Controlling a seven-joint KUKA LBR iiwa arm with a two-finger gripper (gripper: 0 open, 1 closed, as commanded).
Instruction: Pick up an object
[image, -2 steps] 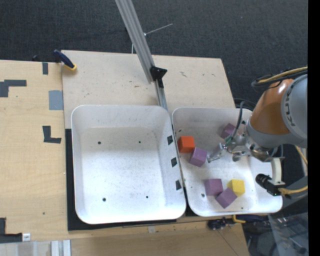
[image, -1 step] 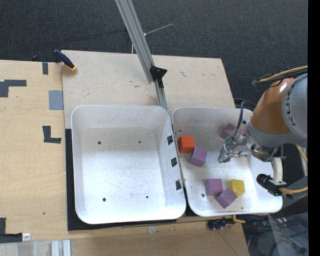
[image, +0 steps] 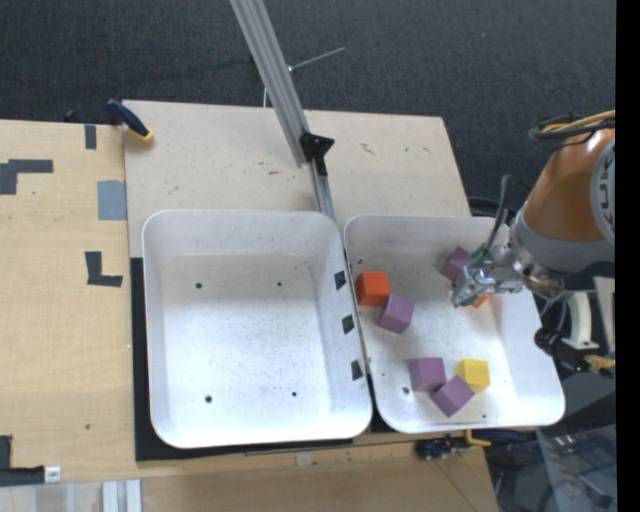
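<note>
wooden bench (image: 60, 230) bears two white bins: left bin (image: 240, 225), right bin (image: 530, 385), side by side.

This is a robotics lab or test cell. A plywood bench (image: 250, 150) carries two shallow white bins (image: 245, 330) side by side on a black mat, with an aluminium strut (image: 275, 75) slanting down from the top of the frame. Grey tape marks (image: 112, 200) sit on the bench at left, dark carpet (image: 450, 50) lies beyond, and an industrial arm (image: 565, 205) enters at right.
</note>
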